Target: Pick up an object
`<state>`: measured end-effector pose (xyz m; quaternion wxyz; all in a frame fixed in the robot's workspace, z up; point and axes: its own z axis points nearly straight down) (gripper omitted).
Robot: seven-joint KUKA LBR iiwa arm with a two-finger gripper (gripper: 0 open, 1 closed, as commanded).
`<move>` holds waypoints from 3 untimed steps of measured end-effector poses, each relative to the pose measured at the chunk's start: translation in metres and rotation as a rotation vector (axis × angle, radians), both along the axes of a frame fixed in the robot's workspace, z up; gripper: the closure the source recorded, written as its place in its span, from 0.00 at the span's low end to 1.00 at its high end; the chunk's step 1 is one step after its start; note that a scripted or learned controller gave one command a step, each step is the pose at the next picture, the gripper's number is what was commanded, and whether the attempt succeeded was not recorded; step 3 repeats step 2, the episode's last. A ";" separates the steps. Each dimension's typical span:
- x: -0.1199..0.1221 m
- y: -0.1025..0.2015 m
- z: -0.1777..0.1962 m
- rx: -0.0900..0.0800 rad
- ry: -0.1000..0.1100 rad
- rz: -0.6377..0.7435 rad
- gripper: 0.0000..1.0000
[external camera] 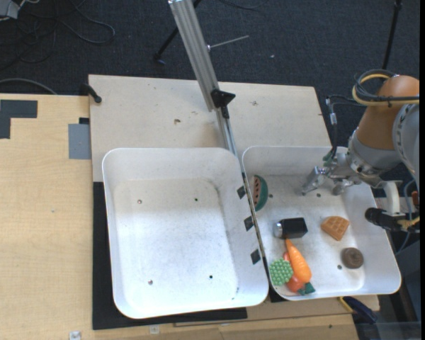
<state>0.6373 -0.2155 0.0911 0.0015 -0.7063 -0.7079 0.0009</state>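
A robotics lab: an arm (389, 129) at a bench (35, 211) with two bins (170, 232), cables (49, 9) on dark carpet beyond.

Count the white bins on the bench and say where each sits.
2. Left bin sits toward the bench's middle; right bin adjoins it, under the gripper.

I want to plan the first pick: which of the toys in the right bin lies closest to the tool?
The orange waffle-shaped toy, just below the tool. The black block, brown round piece and orange carrot all lie farther away.
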 end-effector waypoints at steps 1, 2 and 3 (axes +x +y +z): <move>0.000 0.000 0.010 0.000 0.000 0.002 1.00; -0.004 -0.004 0.073 -0.003 -0.008 -0.005 1.00; -0.004 -0.004 0.073 -0.003 -0.008 -0.005 1.00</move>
